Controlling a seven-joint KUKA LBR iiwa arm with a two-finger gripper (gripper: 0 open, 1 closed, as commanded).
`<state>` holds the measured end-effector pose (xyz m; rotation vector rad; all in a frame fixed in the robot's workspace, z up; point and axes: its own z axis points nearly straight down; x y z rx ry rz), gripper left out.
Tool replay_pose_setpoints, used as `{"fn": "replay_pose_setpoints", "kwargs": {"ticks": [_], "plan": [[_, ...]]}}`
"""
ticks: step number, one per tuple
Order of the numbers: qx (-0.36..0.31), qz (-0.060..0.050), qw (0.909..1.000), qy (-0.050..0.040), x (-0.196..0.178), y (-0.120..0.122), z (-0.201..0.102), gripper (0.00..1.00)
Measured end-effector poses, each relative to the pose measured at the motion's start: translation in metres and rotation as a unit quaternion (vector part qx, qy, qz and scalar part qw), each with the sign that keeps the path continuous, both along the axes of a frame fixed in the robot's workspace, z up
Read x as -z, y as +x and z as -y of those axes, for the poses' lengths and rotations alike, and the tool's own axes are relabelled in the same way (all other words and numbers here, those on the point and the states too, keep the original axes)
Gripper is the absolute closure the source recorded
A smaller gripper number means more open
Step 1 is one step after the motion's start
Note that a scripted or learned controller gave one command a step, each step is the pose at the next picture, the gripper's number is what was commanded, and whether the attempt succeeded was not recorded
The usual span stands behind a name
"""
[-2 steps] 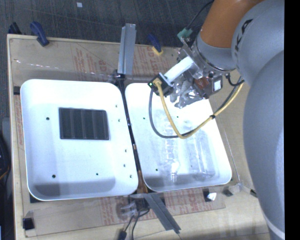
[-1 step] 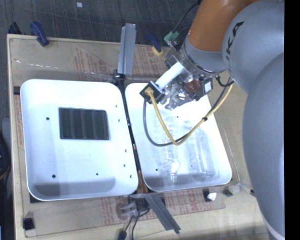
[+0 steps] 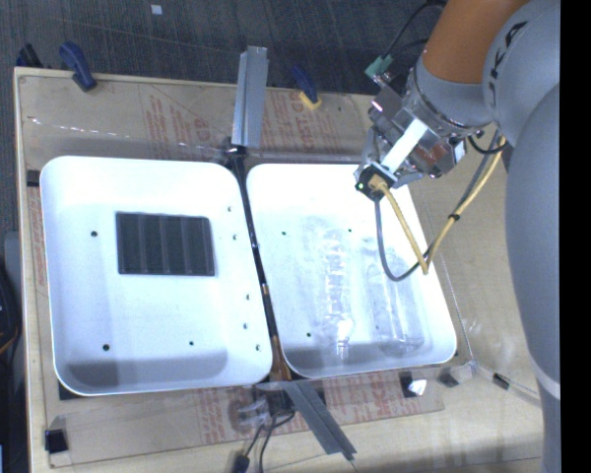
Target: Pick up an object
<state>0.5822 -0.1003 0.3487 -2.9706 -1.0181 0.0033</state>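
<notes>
Bench point(image 3: 483, 294): pale board with faint red print, set on a dark, finely ribbed floor; two blue clamps point(image 3: 77, 67) grip its far edge.
Left bin point(image 3: 69, 264): shallow white tray with rounded corners, smooth and slightly glossy, with small dark holes dotted through its floor.
Right bin point(image 3: 276, 195): same shape and finish, touching the left bin along the bench's middle.
Far bar point(image 3: 250, 97): flat grey metal strip, running from the far edge to the seam between the bins.
Near bar point(image 3: 320, 430): a similar grey strip, lying aslant at the near edge below the seam.
Slab point(image 3: 165, 243): dark, matt, flat rectangle divided into four upright ribbed panels; it lies on the left bin's floor, nearer the far edge than the near one, clear of the walls.
Clear pieces point(image 3: 337, 279): see-through, crinkled plastic, long and roughly bottle-shaped, lying on the right bin's floor from its middle towards the near right corner; the outlines are too faint to count them.
Arm point(image 3: 517, 28): smooth grey shell with an orange band, reaching in over the bench's far right corner.
Gripper point(image 3: 421, 151): metallic, hanging above the right bin's far right corner, well apart from the slab and above the clear pieces; I cannot tell whether it is spread or closed, and nothing is seen in its grasp.
</notes>
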Motion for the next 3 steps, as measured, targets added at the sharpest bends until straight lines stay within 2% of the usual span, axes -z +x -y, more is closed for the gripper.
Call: {"fn": "replay_pose_setpoints", "kwargs": {"ticks": [1,2,3], "plan": [[0.168,-0.003,0.9858,0.0001,0.08,0.007,-0.011,1.0],[0.168,-0.004,0.9858,0.0003,0.08,0.007,-0.011,0.0],[0.164,0.0,0.9864,0.0001,0.021,0.053,0.07,0.0]]}}
